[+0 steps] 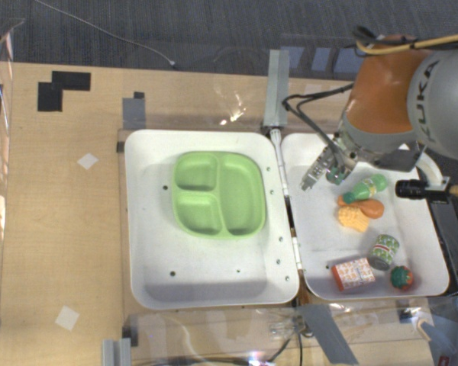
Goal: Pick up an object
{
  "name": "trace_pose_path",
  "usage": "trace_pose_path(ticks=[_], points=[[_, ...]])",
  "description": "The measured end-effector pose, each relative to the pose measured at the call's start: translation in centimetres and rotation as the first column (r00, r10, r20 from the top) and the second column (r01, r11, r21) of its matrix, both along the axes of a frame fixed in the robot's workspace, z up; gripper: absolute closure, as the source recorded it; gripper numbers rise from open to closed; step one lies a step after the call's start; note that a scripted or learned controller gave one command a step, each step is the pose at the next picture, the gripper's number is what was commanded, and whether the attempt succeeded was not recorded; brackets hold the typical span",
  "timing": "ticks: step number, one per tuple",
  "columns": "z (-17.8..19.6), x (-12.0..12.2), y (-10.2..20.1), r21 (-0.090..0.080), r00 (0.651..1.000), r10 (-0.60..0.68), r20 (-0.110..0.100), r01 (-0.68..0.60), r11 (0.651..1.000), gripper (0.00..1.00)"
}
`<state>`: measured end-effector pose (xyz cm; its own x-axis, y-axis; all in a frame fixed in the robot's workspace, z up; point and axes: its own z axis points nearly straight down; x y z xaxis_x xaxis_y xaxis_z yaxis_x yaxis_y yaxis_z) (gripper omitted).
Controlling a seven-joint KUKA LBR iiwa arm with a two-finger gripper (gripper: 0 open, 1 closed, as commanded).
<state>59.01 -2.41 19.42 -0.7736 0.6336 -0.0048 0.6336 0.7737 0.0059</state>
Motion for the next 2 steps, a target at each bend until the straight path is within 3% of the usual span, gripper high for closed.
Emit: trace_pose_path(ticks=[1,2], points=[[10.6,2.4,9.9,0.007,0.934,-0.356,0.003,0.356,0.934,1.00],[3.3,2.5,14.6,-0.002,0.702,-0.712,-0.008,0.712,0.702,1.00]])
